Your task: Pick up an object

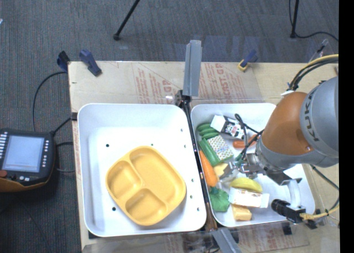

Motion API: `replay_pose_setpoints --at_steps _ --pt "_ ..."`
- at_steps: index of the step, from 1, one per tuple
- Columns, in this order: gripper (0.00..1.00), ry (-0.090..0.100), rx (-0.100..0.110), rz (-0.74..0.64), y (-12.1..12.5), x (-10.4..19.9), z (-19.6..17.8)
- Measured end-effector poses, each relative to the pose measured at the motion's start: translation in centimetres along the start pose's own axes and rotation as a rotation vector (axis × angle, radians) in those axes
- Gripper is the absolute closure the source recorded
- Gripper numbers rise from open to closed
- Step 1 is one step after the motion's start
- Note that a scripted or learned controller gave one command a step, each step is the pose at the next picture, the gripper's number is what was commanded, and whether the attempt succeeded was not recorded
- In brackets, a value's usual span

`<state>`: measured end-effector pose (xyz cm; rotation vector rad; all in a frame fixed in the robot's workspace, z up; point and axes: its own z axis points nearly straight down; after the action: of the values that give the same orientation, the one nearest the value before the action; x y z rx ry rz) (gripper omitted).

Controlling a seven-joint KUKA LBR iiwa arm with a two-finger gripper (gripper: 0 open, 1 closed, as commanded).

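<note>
Although the gripper [241,167] hangs low inside the right bin [307,190], its tip is lost among the clutter and I cannot tell how the jaws stand or whether anything sits between them. Just beside it lies a yellow banana [246,184], and touching that from below a white carton [249,197] with a pale cheese wedge [241,212] at its foot. An orange carrot [208,172] runs along the bin's left wall, with green pea pods [206,131] above it and a green leafy piece [219,200] below. These look like light, stiff plastic play foods with smooth skins, likely to slip, so the banana would best be taken across its narrow middle, the carton across its short flat sides. The left bin [95,135] carries a yellow divided plate [145,185], well apart from the arm [293,130]
</note>
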<state>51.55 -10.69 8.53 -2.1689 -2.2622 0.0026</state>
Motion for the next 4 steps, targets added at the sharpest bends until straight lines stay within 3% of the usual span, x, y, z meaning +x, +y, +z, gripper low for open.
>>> replay_pose_setpoints --at_steps 1,2,3,4 --pt "0.0 -0.002 -0.002 0.088 1.5 -0.1 -0.1" --pt "0.0 -0.005 -0.004 0.014 -4.4 -6.9 -5.5" --pt "0.0 0.0 0.002 -0.094 -4.3 -2.6 0.1" --pt "1.0 0.001 0.004 -0.088 -4.3 -2.7 -0.8"
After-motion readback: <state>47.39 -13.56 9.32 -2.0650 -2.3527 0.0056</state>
